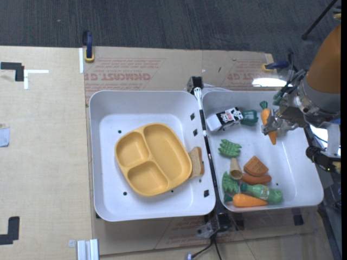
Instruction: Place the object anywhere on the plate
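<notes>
Claw [272, 127] down in the right bin [303, 199], far right part, seemingly pinching a small carrot [266, 118] that hangs upright between its fingers — likely a grip at the stem end, for a clean lift over the bin walls. Yellow plate [153, 158] waiting in the left bin [103, 194], three wells bare, toast [196, 162] leaning against its right rim. Other toy food heaped near side of right bin, well clear of the claw.

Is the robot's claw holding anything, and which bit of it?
Yes: the gripper pinches a small orange toy carrot around its middle; green top above, tip hanging below.
</notes>
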You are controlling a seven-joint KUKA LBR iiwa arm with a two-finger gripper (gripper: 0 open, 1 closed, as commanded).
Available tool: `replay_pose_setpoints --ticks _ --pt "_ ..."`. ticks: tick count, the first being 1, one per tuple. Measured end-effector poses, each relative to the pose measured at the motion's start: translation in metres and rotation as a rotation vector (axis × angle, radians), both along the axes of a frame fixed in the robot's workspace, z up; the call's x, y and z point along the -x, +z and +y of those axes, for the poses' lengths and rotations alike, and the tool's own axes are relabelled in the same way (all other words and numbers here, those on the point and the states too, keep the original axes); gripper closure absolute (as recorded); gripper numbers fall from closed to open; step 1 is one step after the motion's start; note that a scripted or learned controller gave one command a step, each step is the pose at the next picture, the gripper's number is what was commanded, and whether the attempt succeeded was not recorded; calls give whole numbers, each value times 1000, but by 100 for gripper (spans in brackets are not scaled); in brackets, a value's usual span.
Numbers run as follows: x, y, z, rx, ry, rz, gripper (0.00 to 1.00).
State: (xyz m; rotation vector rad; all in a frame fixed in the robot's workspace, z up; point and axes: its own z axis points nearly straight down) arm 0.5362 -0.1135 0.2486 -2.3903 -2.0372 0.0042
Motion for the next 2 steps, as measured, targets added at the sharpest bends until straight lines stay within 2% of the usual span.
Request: replay_pose_setpoints --ticks 1,2 --pt "16 14 40 0 152 0 100" --pt "16 14 39 0 152 -1 0"
